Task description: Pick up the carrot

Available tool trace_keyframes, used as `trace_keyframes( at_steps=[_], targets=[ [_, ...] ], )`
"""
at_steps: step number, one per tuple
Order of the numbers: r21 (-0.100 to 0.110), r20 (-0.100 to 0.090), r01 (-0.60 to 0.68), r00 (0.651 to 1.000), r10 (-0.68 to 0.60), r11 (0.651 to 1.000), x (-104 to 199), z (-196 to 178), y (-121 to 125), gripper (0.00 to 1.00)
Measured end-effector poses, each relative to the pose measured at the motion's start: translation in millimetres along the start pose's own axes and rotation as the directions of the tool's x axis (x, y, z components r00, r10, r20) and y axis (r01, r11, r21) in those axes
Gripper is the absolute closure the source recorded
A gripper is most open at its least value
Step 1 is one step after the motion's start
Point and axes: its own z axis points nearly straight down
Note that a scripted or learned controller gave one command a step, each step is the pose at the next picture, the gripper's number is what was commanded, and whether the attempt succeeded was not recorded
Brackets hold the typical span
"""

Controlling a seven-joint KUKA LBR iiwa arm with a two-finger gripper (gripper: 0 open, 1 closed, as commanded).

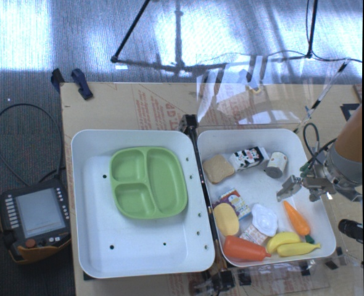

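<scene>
Right now the fingers (295,185) look spread and pinch nothing, hovering at the frame's right just above the carrot (297,219), which lies in the right bin (250,135).

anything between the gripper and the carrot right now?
Nothing visible. The gripper hangs over bare floor of the right bin, and the carrot lies just below it in the view, near the right wall. The bananas lie beyond the carrot, not between.

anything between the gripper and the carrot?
No. In the camera view, only bare white bin floor separates the gripper from the carrot just below it.
</scene>
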Motion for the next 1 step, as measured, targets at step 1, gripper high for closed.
trace_keyframes(
  at_steps=[1],
  targets=[
    [0.002, -0.003, 0.018, 1.0, -0.018, 1.0, -6.7, 76.7, -34.7, 0.0]
  ],
)
